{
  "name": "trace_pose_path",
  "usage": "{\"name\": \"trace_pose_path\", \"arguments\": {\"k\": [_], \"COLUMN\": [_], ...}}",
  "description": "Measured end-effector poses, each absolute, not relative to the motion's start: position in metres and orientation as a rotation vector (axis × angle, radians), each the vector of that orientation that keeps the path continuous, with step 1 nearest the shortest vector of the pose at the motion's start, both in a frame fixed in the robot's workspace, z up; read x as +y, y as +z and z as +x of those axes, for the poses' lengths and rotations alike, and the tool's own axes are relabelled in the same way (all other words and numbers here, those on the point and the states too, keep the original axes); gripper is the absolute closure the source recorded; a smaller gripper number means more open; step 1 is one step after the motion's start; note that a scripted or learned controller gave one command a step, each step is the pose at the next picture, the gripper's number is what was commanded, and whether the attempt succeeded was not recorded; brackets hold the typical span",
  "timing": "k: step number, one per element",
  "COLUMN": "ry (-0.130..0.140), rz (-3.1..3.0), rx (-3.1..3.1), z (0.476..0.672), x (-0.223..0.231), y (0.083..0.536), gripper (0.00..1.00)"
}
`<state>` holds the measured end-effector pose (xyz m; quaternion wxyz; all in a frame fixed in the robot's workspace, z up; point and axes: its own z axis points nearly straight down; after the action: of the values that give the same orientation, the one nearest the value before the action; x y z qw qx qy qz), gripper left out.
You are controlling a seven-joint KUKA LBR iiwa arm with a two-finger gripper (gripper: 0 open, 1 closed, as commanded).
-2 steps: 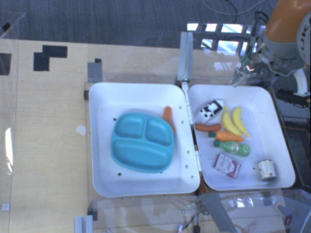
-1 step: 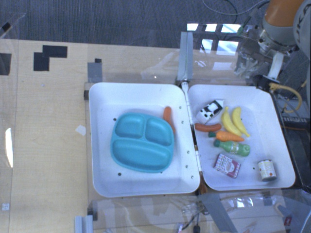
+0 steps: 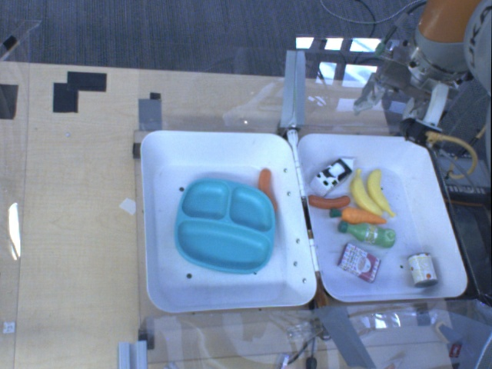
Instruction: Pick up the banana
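Banana (image 3: 370,191): found in the right bin (image 3: 438,177), in its upper middle part — a pair of yellow pieces lying side by side, touching.
Long axis: run from upper left to lower right in the camera view, at a slight slant to the bin's walls.
Neighbours: a black-and-white toy (image 3: 332,175) is set just to the left; a carrot (image 3: 361,216) lies just below, touching or nearly touching the lower ends; a sausage (image 3: 327,202) and a green bottle (image 3: 374,235) are close by.
Gripper (image 3: 382,81): seen above and beyond the bin's far rim, over the surface, well apart from the banana.
Fingers: whether they are released or clenched cannot be told; nothing is seen held.
Direction of the move: the banana lies toward the near side from the gripper and slightly left — a reach inward over the far rim and downward is judged to be needed.
Grasp judgement: a closing across the short width, away from the carrot end, is judged best.
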<state>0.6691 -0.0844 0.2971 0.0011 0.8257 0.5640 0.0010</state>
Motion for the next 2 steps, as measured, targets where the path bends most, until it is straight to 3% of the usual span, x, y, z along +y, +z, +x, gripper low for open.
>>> {"name": "trace_pose_path", "arguments": {"k": [1, 2], "ry": [0.005, -0.001], "rz": [2.720, 2.701], "rx": [1.568, 1.606], "z": [0.669, 0.668], "x": [-0.055, -0.080], "y": [0.374, 0.212], "gripper": [0.00, 0.00]}}
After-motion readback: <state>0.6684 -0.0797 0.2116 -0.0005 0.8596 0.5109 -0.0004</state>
